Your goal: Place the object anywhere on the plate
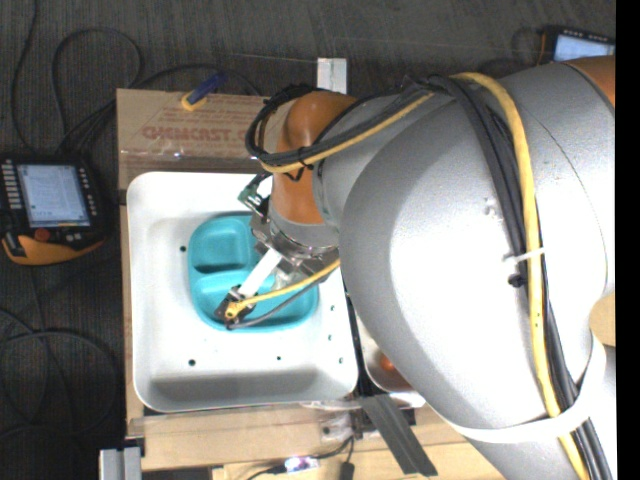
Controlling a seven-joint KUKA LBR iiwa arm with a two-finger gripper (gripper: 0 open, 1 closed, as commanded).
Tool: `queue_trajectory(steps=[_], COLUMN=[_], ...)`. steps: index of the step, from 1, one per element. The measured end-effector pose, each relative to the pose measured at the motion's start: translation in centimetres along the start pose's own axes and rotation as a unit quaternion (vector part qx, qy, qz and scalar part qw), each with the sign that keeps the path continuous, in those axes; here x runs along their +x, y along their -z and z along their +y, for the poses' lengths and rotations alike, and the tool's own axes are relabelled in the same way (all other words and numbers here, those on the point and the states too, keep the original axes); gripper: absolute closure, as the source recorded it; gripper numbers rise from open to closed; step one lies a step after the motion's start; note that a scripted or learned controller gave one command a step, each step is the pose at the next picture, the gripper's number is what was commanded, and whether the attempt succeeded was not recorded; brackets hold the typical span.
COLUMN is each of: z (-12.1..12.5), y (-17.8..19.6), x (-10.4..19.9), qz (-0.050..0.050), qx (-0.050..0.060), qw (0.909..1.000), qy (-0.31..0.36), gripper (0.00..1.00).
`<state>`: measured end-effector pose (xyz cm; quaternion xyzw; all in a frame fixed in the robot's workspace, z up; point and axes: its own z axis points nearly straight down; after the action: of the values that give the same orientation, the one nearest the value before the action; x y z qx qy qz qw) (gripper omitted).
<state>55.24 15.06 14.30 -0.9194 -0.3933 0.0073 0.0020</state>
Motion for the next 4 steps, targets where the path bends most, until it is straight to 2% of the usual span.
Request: queue_trajectory(steps=[1,2,3,4], z=[0.0,2.6,1.8,0.7], y=[0.0,3.9,-4.2,-3.1], x=[0.0,-4.9,-0.4,1.0], qz=[0.000,0.002,0.007,0.018], qx=[0.000,-0.004,-0.006,-0.002], qw=[1.0000,0.9938,0.9972,0.9963], qy=[0.000,0.111,0.075,0.084], gripper=[0.00,0.00,0.00,1.00])
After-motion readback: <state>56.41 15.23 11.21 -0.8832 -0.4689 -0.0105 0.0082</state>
